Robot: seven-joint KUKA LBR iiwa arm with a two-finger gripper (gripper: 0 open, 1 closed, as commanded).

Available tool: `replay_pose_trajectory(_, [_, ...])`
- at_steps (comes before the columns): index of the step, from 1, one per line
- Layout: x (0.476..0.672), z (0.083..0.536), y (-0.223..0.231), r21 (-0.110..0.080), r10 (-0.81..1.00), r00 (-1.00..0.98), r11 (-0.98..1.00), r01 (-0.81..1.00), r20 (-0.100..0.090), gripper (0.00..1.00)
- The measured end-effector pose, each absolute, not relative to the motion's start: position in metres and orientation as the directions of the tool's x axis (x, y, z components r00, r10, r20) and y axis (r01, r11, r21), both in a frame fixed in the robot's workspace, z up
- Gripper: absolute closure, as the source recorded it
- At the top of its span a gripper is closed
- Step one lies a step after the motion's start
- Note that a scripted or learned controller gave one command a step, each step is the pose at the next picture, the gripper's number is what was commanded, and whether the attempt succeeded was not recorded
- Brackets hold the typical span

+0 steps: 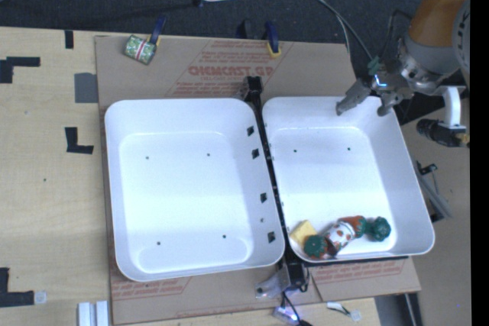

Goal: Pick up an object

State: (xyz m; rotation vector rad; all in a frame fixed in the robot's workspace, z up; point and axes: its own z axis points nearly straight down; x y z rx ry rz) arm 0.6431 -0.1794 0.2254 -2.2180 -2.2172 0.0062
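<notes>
Several small objects lie huddled at the near edge of the right bin (397,156): a yellow block (302,230), a green ball-like piece (314,245), a red and white toy (341,234) and a dark green round piece (377,228). My gripper (364,102) hangs over the right bin's far right corner, well away from them. Its two grey fingers (349,103) are spread apart with nothing between them.
The left bin (122,164) adjoins the right one along a black clamped seam. A small green striped object (140,49) lies on the cardboard beyond the left bin. Blue and yellow clamps (271,38) sit at the cardboard's far edge. A cable arcs overhead.
</notes>
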Motion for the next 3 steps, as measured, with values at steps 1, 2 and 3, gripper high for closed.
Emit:
replay_pose_trajectory(1, [0.644,0.229,-0.179,0.000,1.000,-0.001,0.001,1.000,0.000,0.00])
replay_pose_trajectory(2, [0.638,0.180,-0.171,-0.004,1.000,0.000,0.000,1.000,0.001,0.00])
replay_pose_trajectory(3, [0.646,0.127,-0.165,-0.004,1.000,-0.001,0.001,1.000,0.001,0.00])
